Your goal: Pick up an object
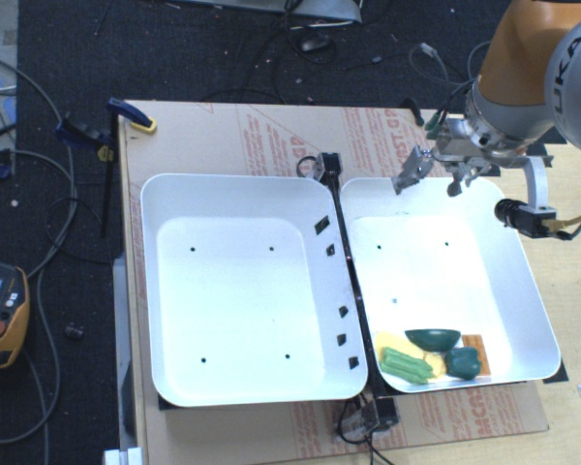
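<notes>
I had the claw point(433, 174) poised over the far rim of the right bin point(523, 269), its two fingers spread apart with nothing between them. So I judged I was in the approach stage, with no grasp begun. The objects lay well apart from the claw, clustered at the bin's near edge: a dark green bowl-shaped piece point(433, 338), a ribbed light green piece point(406, 365) like a gherkin, a rounded teal lump point(463, 362), a flat yellow slice point(395, 345) and an orange block point(476, 344). They looked like smooth moulded plastic. Next I needed to bring the claw toward them and descend over one piece.
</notes>
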You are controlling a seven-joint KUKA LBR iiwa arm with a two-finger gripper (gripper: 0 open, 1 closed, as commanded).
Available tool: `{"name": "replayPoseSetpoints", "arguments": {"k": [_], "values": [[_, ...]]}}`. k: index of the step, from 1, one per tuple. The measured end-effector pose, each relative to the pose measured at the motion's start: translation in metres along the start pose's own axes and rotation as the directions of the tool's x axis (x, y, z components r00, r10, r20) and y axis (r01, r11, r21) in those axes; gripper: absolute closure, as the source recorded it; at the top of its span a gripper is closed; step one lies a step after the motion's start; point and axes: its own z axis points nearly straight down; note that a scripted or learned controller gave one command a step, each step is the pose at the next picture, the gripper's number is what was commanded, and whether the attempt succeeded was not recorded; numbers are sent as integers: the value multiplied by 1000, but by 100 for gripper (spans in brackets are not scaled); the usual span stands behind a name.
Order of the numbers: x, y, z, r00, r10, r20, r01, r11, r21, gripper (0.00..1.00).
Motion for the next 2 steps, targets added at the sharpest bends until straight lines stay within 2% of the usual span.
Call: {"name": "replayPoseSetpoints", "arguments": {"k": [1,2], "values": [[0,0,-10,1000,0,0,0,1000,-1,100],[-34,10,-40,1000,2,1,-2,1000,-2,100]]}}
